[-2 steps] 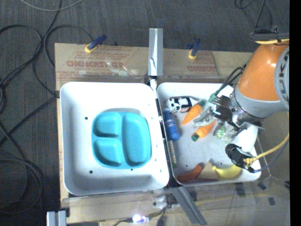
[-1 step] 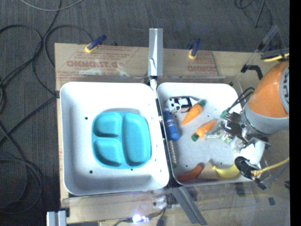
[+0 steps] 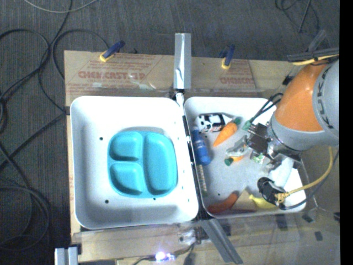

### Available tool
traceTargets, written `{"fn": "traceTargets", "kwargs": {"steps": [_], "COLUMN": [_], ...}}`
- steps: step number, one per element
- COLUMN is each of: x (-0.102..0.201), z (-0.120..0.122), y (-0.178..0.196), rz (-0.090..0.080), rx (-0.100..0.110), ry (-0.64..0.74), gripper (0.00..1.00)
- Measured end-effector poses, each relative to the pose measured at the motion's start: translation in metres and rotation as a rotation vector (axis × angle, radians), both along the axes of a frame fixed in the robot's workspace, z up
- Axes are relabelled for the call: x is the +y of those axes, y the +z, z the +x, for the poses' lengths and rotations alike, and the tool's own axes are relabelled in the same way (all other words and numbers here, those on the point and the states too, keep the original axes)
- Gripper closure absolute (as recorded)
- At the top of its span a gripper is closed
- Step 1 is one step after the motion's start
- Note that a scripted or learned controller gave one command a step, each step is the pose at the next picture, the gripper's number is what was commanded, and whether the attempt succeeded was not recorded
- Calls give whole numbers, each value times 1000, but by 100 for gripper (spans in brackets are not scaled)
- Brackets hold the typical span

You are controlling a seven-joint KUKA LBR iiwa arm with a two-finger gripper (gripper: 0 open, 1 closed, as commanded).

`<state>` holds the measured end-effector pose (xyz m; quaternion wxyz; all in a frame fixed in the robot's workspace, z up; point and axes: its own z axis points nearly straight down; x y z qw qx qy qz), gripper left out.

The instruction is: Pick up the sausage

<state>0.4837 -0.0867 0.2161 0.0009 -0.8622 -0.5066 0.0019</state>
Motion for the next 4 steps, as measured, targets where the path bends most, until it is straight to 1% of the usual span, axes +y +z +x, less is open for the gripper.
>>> {"fn": "traceTargets", "kwargs": {"steps": [1,2,3,4], "x": [-82,-12,-11,-25], "z": [3,8,61,47], "y": [-127,-127,-128,-72], "rz": [-1,-6,-3,-3], "rx": [-14,-15,-10,1], "ry": [-148,-17,6,-68], "gripper": [0,0,0,0]}}
